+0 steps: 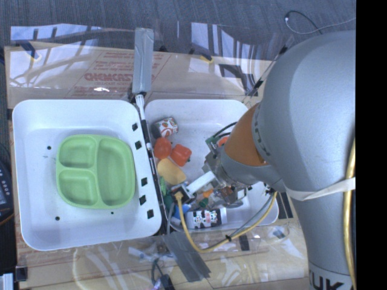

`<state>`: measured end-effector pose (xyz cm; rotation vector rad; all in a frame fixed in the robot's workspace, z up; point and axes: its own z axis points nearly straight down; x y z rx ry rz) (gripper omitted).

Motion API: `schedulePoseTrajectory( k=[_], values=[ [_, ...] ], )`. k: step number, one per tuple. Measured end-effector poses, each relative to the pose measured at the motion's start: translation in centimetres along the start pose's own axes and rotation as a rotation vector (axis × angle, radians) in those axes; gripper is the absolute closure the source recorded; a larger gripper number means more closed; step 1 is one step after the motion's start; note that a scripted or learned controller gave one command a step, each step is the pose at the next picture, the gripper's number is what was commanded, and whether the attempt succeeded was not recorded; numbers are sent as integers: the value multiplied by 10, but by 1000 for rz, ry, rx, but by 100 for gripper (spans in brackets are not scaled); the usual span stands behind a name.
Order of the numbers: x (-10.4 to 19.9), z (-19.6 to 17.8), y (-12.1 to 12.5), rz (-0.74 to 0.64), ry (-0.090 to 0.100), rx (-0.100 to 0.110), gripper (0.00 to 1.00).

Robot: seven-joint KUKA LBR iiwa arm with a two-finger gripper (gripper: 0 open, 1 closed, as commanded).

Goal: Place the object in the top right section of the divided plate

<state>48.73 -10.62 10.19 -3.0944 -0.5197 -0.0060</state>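
The green divided plate (95,171) lies in the left white bin (36,222), and all of its sections are bare. The arm reaches down into the right bin (199,110). My gripper (225,192) hangs low over the bin's front half, just above a white carton with black spots (205,217). The grey wrist hides most of the gripper. To its left lie a yellow object (171,172), a red object (181,154) and an orange-red one (162,147). I see nothing held in the gripper.
A small printed can (165,126) lies at the back left of the right bin. A bit of orange (224,141) peeks out by the arm. The bins' shared wall (145,156) runs between plate and objects. Tape and cables lie along the bench front.
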Motion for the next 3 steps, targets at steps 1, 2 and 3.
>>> schedulePoseTrajectory(
  k=[1,2,3],
  values=[
    [0,-8,-1,-5,-3,3,100],
    [0,-17,-1,-11,-5,5,100],
    [8,11,73,116,-6,11,100]
  ],
)
